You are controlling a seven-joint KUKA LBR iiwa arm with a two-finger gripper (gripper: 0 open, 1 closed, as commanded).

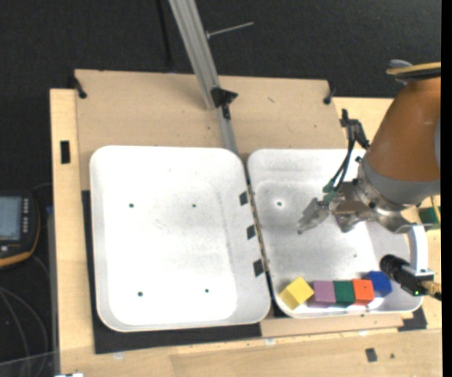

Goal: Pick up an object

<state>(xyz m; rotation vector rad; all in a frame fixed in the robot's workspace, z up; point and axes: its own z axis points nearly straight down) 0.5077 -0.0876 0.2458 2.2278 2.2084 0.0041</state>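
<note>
Bench w/ two white bins: gripper [314,215] hovers over right bin [288,171], fingers apart, nothing held; approach step, next move likely drop toward yellow block [296,293] at near edge.

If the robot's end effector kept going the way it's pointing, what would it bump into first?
Probably the bare floor of the right bin. The end effector points left and downward, away from the blocks along the near edge. Its height above the floor is hard to judge.
</note>
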